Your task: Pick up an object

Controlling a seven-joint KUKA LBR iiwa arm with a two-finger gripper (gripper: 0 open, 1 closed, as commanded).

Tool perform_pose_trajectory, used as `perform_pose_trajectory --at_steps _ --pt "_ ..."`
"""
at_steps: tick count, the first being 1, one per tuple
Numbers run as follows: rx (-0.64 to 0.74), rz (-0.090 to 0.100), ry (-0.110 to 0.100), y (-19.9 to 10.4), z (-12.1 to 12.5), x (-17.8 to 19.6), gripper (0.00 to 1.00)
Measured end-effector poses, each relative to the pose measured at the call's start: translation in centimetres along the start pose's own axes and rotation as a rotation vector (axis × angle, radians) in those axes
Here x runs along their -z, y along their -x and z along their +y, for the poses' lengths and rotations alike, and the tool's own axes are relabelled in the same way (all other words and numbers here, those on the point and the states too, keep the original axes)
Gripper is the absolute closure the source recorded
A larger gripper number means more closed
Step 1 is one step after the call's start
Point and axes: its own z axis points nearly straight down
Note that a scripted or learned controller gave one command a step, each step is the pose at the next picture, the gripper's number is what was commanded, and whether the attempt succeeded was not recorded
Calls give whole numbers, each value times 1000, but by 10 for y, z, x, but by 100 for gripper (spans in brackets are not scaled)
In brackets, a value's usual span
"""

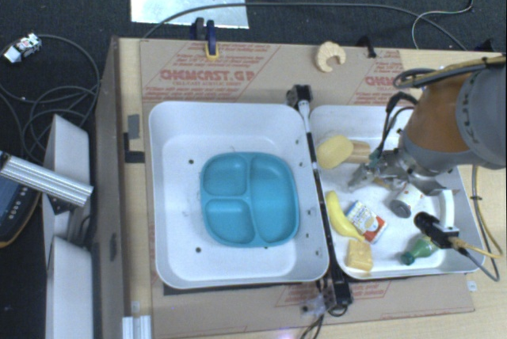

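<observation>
A grey arm [451, 123] reaches in over the right bin [360, 122], one of two white bins on the desk [238, 72], with its jaws low above the bin's middle. From this slanted view we cannot tell how far the jaws are parted, and we see nothing held between them. Closest to them, just to their left, lies a pale yellow lump [334, 150] with a short tan stub pointing toward the arm. We judge this the likeliest pick. It looks light and rounded, perhaps a foam or plastic toy, so a grip across its broad middle should hold better than one on the narrow stub, which may twist. Nearer the front, a banana [339, 215] runs along the bin's left wall, close enough that the jaws would have little room on that side. A small red and white packet [367, 220] touches the banana; it is flat and probably slippery, a poor choice. A yellow block [359, 255] sits in the front corner, a green toy [417, 249] lies to its right, and a grey disc [400, 208] rests near the jaws. The left bin [170, 171] holds a blue divided plate [249, 199], well apart from the arm.
</observation>
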Motion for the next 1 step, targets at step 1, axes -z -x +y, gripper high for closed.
perform_pose_trajectory --at_steps 1 --pt "2 0 -1 17 48 0 0"
